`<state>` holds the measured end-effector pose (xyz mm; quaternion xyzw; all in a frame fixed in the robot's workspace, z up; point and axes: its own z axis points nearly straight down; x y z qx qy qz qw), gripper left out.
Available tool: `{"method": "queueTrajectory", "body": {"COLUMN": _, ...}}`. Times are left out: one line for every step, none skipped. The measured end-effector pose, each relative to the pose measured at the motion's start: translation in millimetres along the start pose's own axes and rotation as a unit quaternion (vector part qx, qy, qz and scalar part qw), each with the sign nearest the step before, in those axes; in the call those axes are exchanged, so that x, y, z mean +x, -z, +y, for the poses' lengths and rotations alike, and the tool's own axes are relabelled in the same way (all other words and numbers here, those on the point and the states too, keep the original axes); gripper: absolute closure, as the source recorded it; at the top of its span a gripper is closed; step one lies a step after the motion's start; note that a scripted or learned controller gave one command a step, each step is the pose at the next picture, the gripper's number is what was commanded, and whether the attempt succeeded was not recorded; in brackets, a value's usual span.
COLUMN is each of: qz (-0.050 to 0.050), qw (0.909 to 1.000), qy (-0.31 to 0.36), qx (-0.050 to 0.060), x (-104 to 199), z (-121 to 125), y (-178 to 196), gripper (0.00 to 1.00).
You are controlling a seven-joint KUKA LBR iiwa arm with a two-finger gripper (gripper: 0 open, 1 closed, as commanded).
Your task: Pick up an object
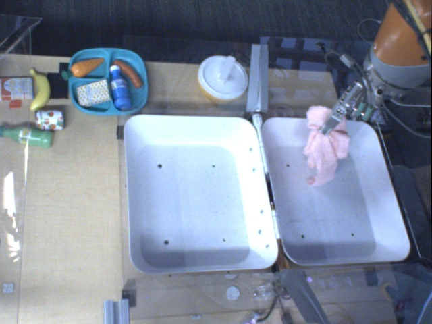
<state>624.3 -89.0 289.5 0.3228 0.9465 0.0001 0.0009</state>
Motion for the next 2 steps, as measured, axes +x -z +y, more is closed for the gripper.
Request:
{"method": "queueTrajectory", "body": {"qz": 0.000, "qw": 0.9996, "qy": -0.030, "qx": 0.000, "x": 46, "z": 15, "y": 40, "gripper": 1.00}}
{"method": "queueTrajectory", "body": {"qz": 0.002, "qw": 1.0000, "qy": 0.004, "qx": 0.001, "x": 18, "z": 66, "y": -92, "gripper": 1.00}}
